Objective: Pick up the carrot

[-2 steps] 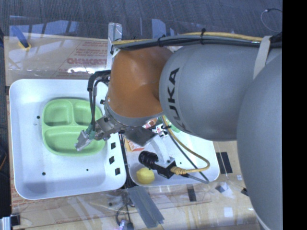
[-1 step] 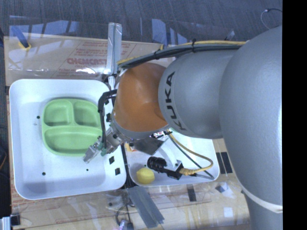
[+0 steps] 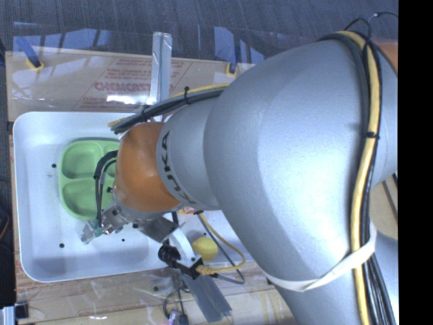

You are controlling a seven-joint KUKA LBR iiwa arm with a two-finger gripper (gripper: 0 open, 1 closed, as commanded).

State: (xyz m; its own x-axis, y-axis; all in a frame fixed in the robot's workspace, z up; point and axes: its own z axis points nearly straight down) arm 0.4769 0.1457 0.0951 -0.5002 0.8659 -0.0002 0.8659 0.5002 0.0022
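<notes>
Dark grey ribbed flooring [image 3: 135, 5] is seen along the top, and below it a brown bench surface [image 3: 88, 80] printed with reddish lettering and edged with blue tape. On the bench a shallow white bin [image 3: 34, 202] is set at the left; a light green divided tray [image 3: 78, 175] lies inside it, toward its middle, partly covered by the arm. A small yellow rounded object [image 3: 205, 248] is visible just beyond the bin's lower right, below the wrist, beside black fittings and yellow cable. A carrot cannot be made out anywhere; most of the bench is hidden by the arm. The grey arm [image 3: 291, 175] is brought in from the right and bent steeply down over the bin, its orange band [image 3: 139, 171] above the tray's right side. The gripper [image 3: 95, 230] is lowered near the bin floor just below the tray; whether it is spread or closed cannot be told.
</notes>
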